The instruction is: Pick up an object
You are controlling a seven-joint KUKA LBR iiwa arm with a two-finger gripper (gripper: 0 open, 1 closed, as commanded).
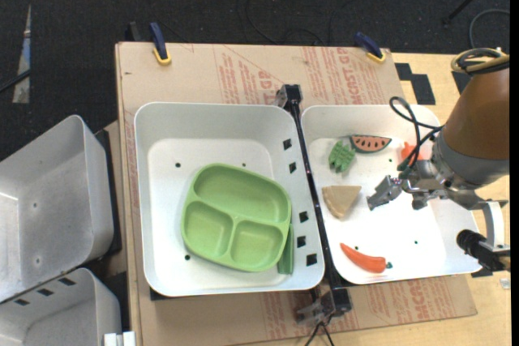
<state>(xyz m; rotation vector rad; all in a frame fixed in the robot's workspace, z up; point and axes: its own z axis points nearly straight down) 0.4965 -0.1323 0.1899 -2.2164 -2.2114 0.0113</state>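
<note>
At the left of the frame's centre sits the left bin [154,126], and in it lies a green tray [237,216] with three compartments, flat on the floor toward the lower right part of that bin. It seems to be there as one more thing to choose from, though its broad flat shape would likely give two fingers little to close on.

A black divider [306,190] runs down the middle of the frame where the two bins meet, keeping their contents apart.

Right of it is the right bin [422,259], where the small things are spread out, apart from one another, which leaves room to reach each alone. A green toy [341,155] lies in its upper left part, with a watermelon slice [371,143] just beside it to the upper right. Below them a tan wedge [341,200] rests at mid height, and a red pepper [365,258] lies near the bottom edge.

The gripper [383,194] is just right of the tan wedge, low over the bin floor, at the end of the arm [478,134] coming in from the right side of the frame. No object is seen between its fingers, and I cannot tell whether they are parted or closed. Judging by its place, the wedge looks the likeliest thing to be picked, and it is not yet lifted.
</note>
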